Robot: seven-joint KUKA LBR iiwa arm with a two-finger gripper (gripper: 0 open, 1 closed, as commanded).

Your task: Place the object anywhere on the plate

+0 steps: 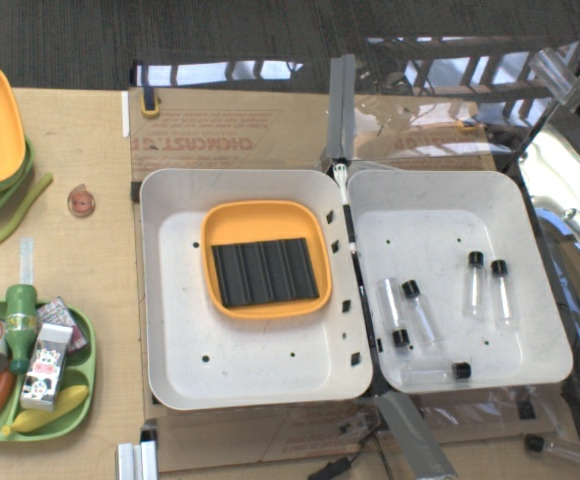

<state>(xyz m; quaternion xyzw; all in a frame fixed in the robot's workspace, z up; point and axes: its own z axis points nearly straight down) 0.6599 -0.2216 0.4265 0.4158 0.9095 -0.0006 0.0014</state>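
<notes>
Plainly, the plate [265,214] sits in the left bin [170,368] with a dark ribbed slab [265,273] lying on it (capped vials [420,313] lie loose in the right bin [530,358]), and the gripper's state cannot be told.

One camera is sitting high above the counter [80,258], looking down at a slant. It is taking in both white bins: the left bin [170,368] and the right bin [530,358] near the middle, with dark floor showing along the far edge.
</notes>
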